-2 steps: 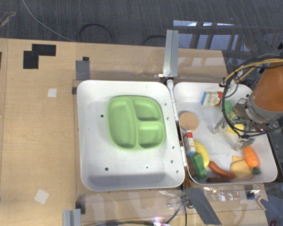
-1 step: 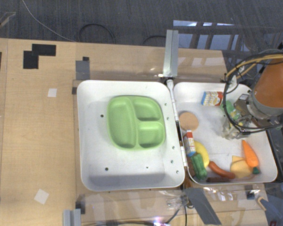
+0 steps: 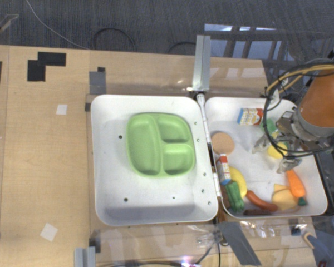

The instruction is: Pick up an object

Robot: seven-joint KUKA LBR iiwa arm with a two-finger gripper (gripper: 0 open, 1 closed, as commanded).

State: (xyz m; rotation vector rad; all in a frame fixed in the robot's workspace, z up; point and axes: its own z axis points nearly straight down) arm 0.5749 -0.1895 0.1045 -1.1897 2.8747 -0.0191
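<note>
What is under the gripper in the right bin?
Under the gripper a yellow item lies on the floor of the right bin, with an orange carrot just nearer the camera. The arm covers most of the yellow item, so its shape stays unclear.

Worktop (image 3: 39, 166): bears two shallow white bins side by side.
Left bin (image 3: 108, 199): holds a green divided plastic plate (image 3: 158, 144), lying near its centre.
Right bin (image 3: 250, 171): holds a small printed carton (image 3: 249, 116) at the far side, with a round tan disc (image 3: 222, 143) nearer and left of it.
Near left corner: yellow banana (image 3: 237, 180), dark green vegetable (image 3: 234, 196) beside it.
Near edge: reddish-brown sausage (image 3: 260, 201), right of the vegetable.
Near right corner: orange carrot (image 3: 295, 183).
Gripper (image 3: 278, 149): over the right bin's right half, behind the carrot.
</note>
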